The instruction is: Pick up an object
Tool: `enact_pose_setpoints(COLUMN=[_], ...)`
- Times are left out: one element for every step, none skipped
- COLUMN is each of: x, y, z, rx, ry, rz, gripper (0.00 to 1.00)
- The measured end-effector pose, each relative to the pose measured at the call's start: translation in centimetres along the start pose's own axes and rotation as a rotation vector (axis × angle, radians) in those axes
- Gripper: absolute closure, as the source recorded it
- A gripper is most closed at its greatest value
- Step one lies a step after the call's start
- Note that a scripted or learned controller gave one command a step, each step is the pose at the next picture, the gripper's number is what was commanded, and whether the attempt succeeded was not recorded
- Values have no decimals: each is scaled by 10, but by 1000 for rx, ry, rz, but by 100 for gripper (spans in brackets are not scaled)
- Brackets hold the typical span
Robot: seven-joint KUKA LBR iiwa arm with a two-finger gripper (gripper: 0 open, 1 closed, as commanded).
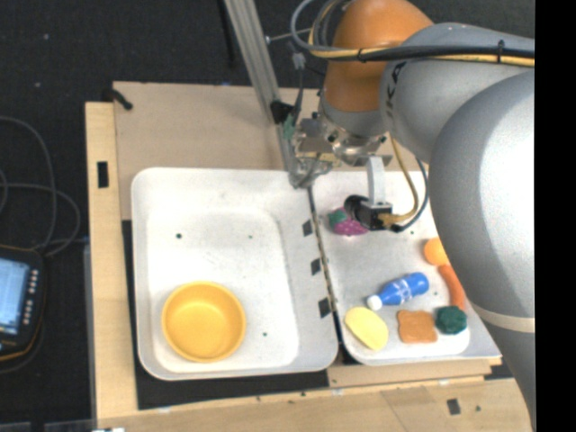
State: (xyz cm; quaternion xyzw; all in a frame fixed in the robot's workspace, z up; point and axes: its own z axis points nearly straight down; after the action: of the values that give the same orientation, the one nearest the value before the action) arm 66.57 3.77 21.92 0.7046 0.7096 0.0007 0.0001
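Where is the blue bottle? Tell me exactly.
In the camera view, the blue bottle lies in the right-hand bin, toward its front end, just behind the yellow oval piece and the orange-brown square piece.

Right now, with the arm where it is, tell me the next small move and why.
Probably shift the tool a little sideways into the right bin, toward the purple object, before lowering. The tool sits at the bin's far end, over the divider between the bins and off any object, and the purple object lies closest to it.
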Motion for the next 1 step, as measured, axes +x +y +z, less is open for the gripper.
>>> enact_pose_setpoints(x=[52], y=[-3], z=[-14], rx=[-1], ry=[2], rz=[-1], gripper=[100])
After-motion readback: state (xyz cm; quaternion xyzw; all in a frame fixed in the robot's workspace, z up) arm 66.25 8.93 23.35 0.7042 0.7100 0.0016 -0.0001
